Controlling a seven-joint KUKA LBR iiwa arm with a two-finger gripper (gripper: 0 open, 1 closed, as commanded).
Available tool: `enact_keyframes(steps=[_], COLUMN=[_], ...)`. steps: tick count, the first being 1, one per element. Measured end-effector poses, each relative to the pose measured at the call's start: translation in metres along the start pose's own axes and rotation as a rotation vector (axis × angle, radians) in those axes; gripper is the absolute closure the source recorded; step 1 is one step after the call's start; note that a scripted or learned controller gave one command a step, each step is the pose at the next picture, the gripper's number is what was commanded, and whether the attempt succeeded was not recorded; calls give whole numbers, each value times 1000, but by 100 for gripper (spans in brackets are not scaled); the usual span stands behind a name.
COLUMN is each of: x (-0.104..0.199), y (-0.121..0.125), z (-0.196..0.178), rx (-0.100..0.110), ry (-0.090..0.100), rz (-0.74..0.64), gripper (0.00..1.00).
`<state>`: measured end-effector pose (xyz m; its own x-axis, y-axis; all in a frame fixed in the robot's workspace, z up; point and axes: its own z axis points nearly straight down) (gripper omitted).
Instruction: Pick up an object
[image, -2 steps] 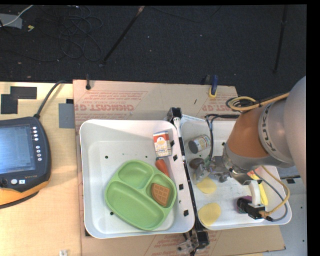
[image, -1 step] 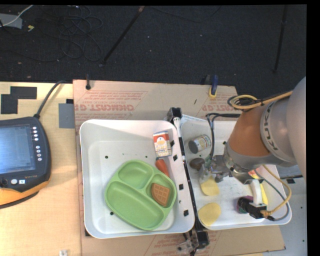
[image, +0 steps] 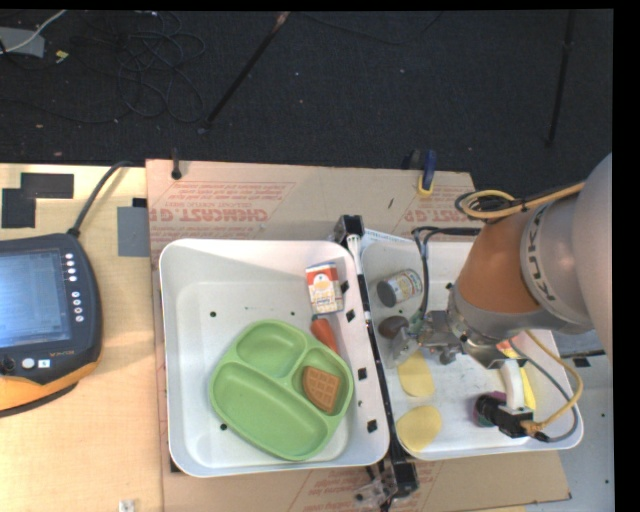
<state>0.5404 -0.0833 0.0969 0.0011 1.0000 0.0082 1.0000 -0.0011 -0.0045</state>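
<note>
Dark lump (image: 390, 327): in the right bin (image: 458, 398), upper-left part, close to the wall shared with the left bin. It is the item nearest the gripper.

Surroundings, left to right:
- Pendant (image: 40, 310) on the bench, well clear of both bins.
- Left bin (image: 200, 290) holds a green divided plate (image: 262, 395) with a waffle (image: 322, 388) in its right compartment.
- Carton (image: 322, 288) sits at the bin's upper right, near the shared wall. A red piece (image: 325, 330) is just below it, at the plate's edge.
- In the right bin, a can (image: 400, 288) lies on its side just above the lump.
- Two pale yellow discs lie below the lump: upper disc (image: 415, 377) and lower disc (image: 420, 426), the lower one near the front wall.
- Gripper (image: 428, 338) is low over the bin, just right of the lump and above the upper disc.
- Can't tell how far open it is, or whether it has hold of anything. The wrist hides the tip.
- Arm (image: 510, 275) covers the bin's upper right.

In the way: the can and the shared wall crowd the lump from above and left, and the upper disc is near below.

The lump looks small, rounded and dark brown. It's too small to tell what it is.
</note>
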Motion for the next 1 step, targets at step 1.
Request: enact_keyframes(steps=[1], x=[-3], y=[38], z=[8], rx=[0], ry=[-5], rz=[-2], gripper=[0])
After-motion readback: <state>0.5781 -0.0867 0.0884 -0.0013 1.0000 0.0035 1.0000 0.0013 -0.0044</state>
